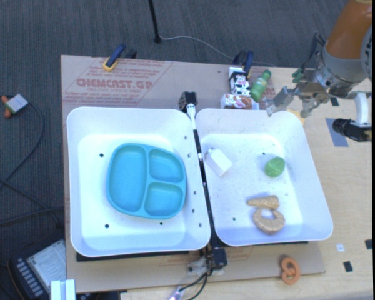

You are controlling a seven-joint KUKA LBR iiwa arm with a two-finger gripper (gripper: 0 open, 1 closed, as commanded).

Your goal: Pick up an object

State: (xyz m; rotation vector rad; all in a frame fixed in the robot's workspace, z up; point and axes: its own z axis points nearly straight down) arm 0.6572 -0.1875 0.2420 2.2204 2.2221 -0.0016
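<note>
The right bin (312,186) holds a white block (219,161) near its left wall, a green ball (275,166) and two tan pastry-like pieces (264,201) (269,220) toward the front. My gripper (292,105) hangs over the bin's far right corner, above and behind the green ball. Its fingers are spread open and nothing sits between them.
The left bin (87,130) carries a blue divided plate (147,181). Small packages and a green bottle (258,86) stand on the bench just behind the right bin, near my gripper. An orange ring-shaped item (290,269) lies on the bench in front of the right bin.
</note>
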